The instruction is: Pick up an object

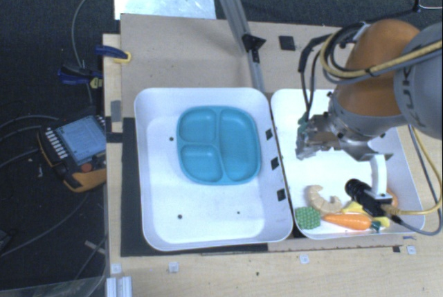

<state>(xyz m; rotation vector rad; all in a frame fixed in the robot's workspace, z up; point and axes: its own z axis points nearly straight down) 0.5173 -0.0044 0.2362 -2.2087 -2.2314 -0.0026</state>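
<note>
Gripper (309, 143) hangs above the right bin (291, 109), grip state indeterminate, well apart from the carrot (346, 221) crowded among toys at the near edge; risk: a descent snagging neighbours.

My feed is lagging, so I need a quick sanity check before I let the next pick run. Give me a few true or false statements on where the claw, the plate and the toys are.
1. The blue divided plate lies in the left bin. True.
2. The orange carrot lies on the blue plate. False: it lies in the right bin, near the front edge.
3. The claw is over the right bin. True.
4. The claw is touching the carrot. False: it hangs apart from it, further back in the bin.
5. A green piece lies at the right bin's front left corner. True.
</note>
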